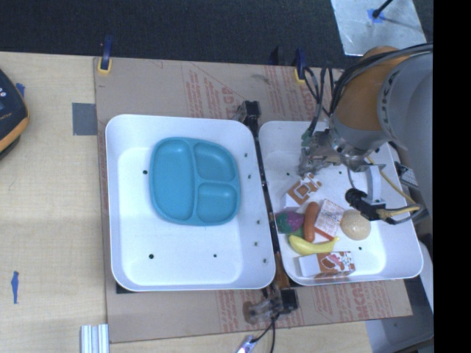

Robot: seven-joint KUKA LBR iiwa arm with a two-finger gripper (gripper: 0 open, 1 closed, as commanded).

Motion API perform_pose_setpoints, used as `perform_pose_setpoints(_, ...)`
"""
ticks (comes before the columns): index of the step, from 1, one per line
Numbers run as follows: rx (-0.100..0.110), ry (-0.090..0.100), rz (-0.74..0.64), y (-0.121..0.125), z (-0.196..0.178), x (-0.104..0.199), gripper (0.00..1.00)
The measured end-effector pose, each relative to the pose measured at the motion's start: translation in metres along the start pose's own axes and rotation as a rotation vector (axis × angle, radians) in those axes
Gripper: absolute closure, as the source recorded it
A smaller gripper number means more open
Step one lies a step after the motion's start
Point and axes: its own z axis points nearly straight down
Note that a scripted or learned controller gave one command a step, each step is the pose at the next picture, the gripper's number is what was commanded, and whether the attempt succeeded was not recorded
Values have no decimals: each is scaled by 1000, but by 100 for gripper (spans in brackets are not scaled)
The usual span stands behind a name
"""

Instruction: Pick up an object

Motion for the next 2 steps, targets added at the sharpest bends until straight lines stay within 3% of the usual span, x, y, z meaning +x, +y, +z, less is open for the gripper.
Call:
perform_pose_setpoints(1,0,0,-1,0,0,0,0)
perform_pose_setpoints(2,-1,1,1,-28,11,1,0)
